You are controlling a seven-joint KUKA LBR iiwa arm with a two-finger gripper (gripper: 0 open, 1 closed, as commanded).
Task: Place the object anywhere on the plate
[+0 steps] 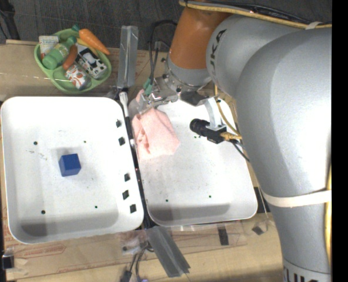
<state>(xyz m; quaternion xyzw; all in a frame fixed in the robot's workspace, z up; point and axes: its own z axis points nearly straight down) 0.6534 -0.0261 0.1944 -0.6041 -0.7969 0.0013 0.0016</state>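
- Camera view, the job so far — it looks not done yet. Nothing here is sitting on something I would call a plate, and I cannot tell which thing is meant to be the plate.
- The thing being worked on seems to be the pink cloth (155, 134). It lies crumpled in the right bin (221, 184), in the far left corner, close to the wall between the two bins.
- A blue cube (70, 164) sits by itself on the floor of the left bin (21, 107), well apart from the cloth. It could be the task's thing instead; I cannot be sure.
- Beyond the left bin, on the wooden bench, is a green bowl (45, 69) full of toy food, with a carrot (91, 39) on top.
- What is left, I think: get a real hold on the cloth, lift it, carry it to the plate and let go.
- Camera view, the arm — the big grey arm (268, 98) comes in from the right and bends down over the right bin. Its orange band (194, 34) is just above the wrist.
- The gripper (150, 97) is down low at the top edge of the cloth, touching it or just beside it.
- I cannot tell if the gripper is open or closed, or if it has the cloth — the wrist hides that spot.
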